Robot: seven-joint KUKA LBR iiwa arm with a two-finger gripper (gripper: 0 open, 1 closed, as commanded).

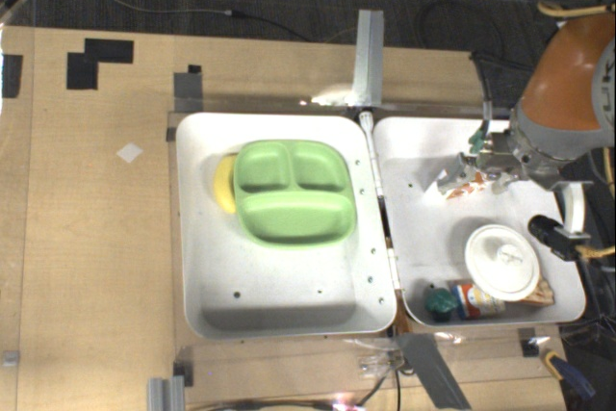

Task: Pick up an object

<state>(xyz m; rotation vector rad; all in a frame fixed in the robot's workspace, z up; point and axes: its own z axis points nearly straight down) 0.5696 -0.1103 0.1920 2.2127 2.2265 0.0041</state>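
The gripper (478,170) was positioned over a small crinkled orange-and-white wrapper (460,187); finger state was indeterminable. Slippage was judged likely, the wrapper being thin.

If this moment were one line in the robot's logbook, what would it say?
gripper: over right bin, upper part | by small crumpled object | white lidded bowl: untouched | green divided plate: left bin

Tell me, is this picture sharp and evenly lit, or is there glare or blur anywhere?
In the camera view, a bright glare spot sits on the metal post above the bins; the green tray is crisp and casts a soft shadow; the small things near the claw look smeared and hard to identify.
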